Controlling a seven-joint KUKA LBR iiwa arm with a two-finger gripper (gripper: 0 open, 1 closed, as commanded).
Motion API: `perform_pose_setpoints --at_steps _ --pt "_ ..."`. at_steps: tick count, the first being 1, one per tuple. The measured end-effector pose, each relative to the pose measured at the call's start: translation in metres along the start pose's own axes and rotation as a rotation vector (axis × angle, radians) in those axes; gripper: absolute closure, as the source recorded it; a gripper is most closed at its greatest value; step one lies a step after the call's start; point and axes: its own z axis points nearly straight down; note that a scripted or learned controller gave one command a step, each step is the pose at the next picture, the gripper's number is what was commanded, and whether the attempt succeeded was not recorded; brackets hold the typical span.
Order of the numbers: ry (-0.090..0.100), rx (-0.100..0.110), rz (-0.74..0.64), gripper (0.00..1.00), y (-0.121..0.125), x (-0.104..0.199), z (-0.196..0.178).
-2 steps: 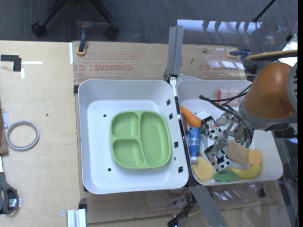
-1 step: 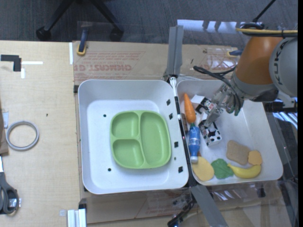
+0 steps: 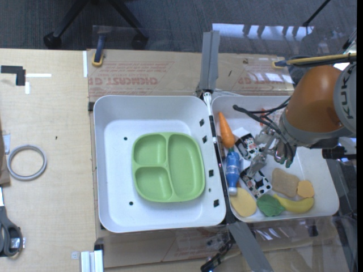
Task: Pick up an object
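Two white bins [image 3: 108,169], one green tray [image 3: 168,166], one carrot [image 3: 226,130], gripper [image 3: 262,158] spread wide

- Green plate [image 3: 168,167]: matt moulded plastic, smooth.
- White bins [image 3: 108,169]: smooth, slightly glossy plastic.
- Bench [image 3: 45,106]: pale wood-grain surface.
- Ring [image 3: 26,162]: grey, dull sheen.

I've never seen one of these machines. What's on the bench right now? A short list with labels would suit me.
left bin: holds a green divided plate
right bin: toy food and small items in a pile
items seen there: carrot, blue bottle, banana, green leafy piece
arm: grey with an orange band, reaching over the right bin
gripper: low above the pile; grip unclear
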Motion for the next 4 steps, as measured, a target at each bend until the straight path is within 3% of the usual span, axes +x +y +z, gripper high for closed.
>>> perform_pose_setpoints --at_steps 2,3,4 --pt "0.022 0.006 0.091 0.0 0.014 -0.012 0.004" --pt "0.001 -0.001 0.313 0.0 -0.007 0.034 0.001" --pt "0.022 0.012 0.422 0.0 0.004 0.018 0.003"
